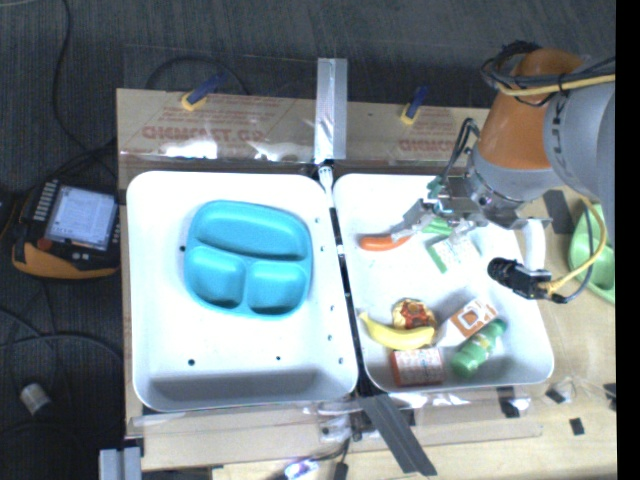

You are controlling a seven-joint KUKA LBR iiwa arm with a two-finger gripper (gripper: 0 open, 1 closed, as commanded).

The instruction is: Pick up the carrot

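A pale wooden bench (pixel 580 348) carries two shallow white plastic bins side by side: the right bin (pixel 540 353) lies directly beneath the gripper's fingers (pixel 412 211), the left bin (pixel 160 308) well away from them, past the dark divider (pixel 340 268) between the bins.

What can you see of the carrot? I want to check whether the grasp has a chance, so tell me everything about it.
The carrot is small, orange and smooth, likely a plastic toy. It lies flat on the floor of the right bin, near its upper left corner, long axis roughly left to right. Its left end is rounded and plainly seen; its right end runs under the gripper, which sits right at it. Whether it is gripped is unclear.
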